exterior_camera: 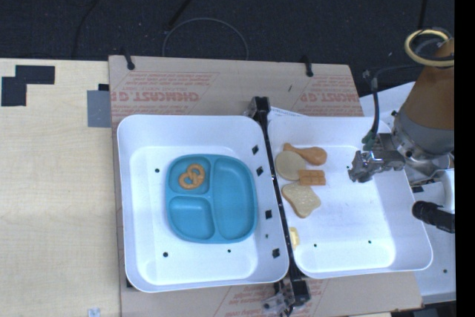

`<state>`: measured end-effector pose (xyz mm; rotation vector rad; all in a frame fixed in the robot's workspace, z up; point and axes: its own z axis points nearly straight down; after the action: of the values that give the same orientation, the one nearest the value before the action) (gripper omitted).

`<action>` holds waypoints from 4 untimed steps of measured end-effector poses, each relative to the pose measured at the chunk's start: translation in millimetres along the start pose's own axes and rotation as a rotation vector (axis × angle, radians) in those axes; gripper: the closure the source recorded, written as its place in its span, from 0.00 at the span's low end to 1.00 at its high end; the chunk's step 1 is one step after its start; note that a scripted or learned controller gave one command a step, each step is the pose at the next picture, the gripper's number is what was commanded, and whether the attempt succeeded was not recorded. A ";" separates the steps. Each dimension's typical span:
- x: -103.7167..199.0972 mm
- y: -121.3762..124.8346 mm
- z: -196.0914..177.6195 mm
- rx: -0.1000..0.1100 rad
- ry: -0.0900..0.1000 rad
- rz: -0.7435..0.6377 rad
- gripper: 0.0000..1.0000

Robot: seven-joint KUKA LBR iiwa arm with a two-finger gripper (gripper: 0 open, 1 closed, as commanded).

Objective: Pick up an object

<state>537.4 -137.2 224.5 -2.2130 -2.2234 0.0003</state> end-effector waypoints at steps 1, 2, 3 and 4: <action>43.1 12.0 -0.8 -0.001 -0.001 0.001 1.00; 92.6 14.4 8.9 0.001 0.000 0.001 1.00; 135.3 22.4 13.0 0.000 -0.002 0.002 1.00; 181.9 34.1 17.6 0.000 -0.002 0.000 1.00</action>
<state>570.6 44.9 207.4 -2.2141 -2.2237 0.0023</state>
